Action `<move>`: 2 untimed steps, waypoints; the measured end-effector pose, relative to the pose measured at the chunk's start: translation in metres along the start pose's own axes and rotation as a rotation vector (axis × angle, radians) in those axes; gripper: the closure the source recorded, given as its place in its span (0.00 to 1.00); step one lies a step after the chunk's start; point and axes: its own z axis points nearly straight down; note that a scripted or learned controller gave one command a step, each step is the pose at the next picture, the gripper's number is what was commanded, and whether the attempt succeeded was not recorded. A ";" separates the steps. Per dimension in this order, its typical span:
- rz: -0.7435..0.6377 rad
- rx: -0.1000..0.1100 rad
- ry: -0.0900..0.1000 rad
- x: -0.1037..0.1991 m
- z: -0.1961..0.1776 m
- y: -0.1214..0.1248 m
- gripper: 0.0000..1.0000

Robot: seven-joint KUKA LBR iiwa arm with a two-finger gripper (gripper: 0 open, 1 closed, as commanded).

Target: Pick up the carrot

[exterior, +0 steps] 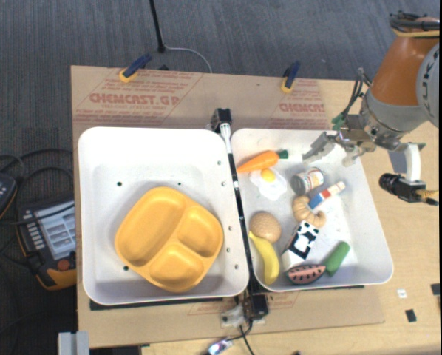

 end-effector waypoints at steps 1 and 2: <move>0.394 0.003 0.001 0.067 0.094 0.002 0.00; 0.769 -0.002 0.001 0.069 0.118 0.032 0.00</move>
